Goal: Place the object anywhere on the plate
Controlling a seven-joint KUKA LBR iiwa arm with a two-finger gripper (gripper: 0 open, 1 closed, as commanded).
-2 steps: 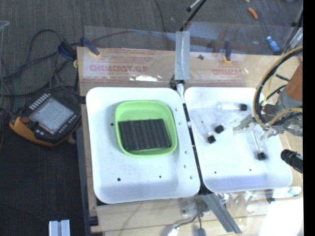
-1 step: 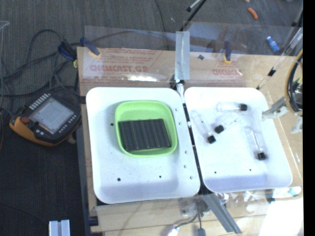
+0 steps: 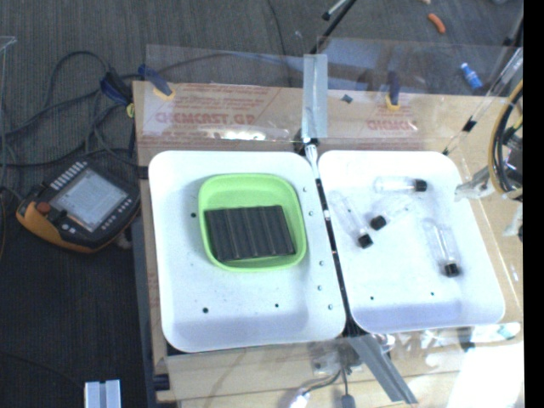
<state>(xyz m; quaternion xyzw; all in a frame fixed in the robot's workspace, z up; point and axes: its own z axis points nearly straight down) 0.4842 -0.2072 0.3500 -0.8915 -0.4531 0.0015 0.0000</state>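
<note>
On the green plate point(image 3: 249, 184), a dark ribbed slab point(image 3: 252, 233) already lies flat and covers most of the floor, so if that's the object, this one looks about done! Right of the plate, across the seam in the right bin point(image 3: 399, 300), several clear capped tubes point(image 3: 440, 243) lie scattered and well apart from it. If one of those is next, I'd take it across the middle of its body, carry it level, and set it on the slab, not the sloped rim.
</note>
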